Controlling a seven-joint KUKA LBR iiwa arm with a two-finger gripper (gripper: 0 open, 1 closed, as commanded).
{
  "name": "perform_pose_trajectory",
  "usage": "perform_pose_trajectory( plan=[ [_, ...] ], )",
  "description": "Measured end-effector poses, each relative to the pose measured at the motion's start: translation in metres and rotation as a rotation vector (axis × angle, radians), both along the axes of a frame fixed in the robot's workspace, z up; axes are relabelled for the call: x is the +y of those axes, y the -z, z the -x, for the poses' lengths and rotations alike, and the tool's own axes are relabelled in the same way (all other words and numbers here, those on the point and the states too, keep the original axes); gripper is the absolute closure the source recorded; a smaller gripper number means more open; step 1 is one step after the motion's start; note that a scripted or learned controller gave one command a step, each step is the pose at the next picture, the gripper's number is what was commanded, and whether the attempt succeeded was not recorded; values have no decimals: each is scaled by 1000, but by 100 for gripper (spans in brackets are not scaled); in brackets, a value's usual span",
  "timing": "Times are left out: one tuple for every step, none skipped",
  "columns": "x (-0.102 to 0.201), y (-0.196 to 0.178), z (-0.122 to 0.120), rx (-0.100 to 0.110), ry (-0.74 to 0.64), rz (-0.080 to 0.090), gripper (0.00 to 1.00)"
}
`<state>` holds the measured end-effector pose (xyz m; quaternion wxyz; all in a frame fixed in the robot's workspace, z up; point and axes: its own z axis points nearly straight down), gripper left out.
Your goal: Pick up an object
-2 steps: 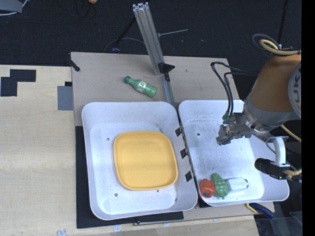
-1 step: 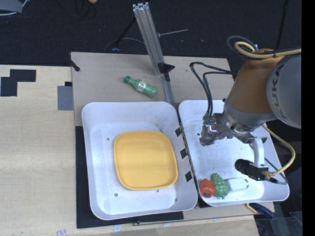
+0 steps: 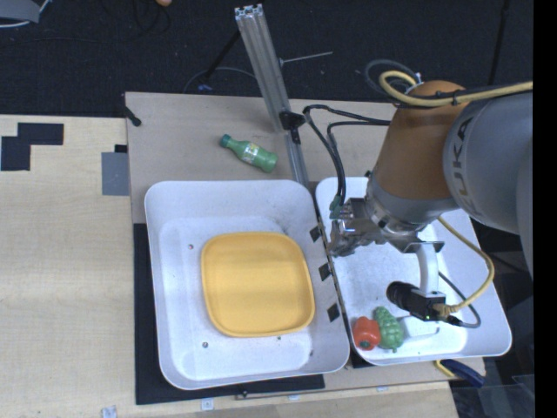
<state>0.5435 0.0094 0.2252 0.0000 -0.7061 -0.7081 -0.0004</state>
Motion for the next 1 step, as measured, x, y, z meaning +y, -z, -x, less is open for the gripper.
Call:
perform_pose_trajectory(
  plan=[
    [47, 6, -1, 2, 1, 0, 100]
  ],
)
